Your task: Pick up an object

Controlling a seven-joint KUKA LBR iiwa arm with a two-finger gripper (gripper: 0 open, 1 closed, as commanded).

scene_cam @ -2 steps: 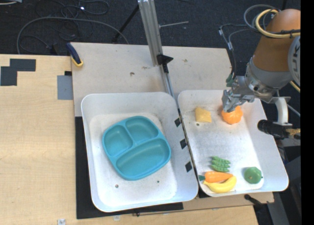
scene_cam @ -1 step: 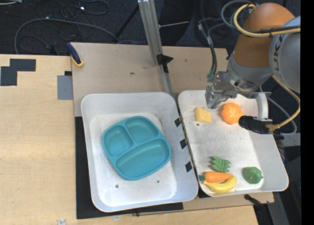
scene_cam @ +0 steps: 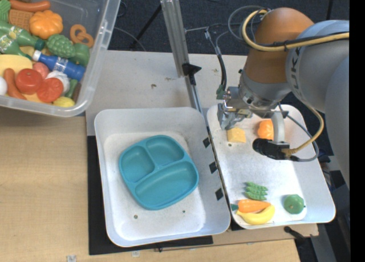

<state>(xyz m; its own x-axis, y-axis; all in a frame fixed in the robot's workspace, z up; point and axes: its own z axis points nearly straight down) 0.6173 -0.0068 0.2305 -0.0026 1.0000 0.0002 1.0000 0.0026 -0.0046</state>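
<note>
My gripper [scene_cam: 229, 119] hangs over the far left part of the right bin [scene_cam: 316, 189], pointing down. Just below it in the picture lies a small pale yellow block [scene_cam: 236, 135], close to the gripper's tip; whether they touch I cannot tell. An orange piece [scene_cam: 264, 128] lies a little to the right, partly behind a black part of the arm. At the near end of the same bin lie a green leafy piece [scene_cam: 256, 189], a carrot [scene_cam: 252, 205], a banana [scene_cam: 258, 216] and a green pepper [scene_cam: 293, 204]. Nothing shows as held.
The left bin [scene_cam: 108, 209] holds a teal divided plate [scene_cam: 158, 170]. A clear tub [scene_cam: 105, 21] of several toy foods sits tilted at the top left. A metal post [scene_cam: 178, 38] rises behind the bins. The bulky arm [scene_cam: 285, 44] covers the right bin's far corner.
</note>
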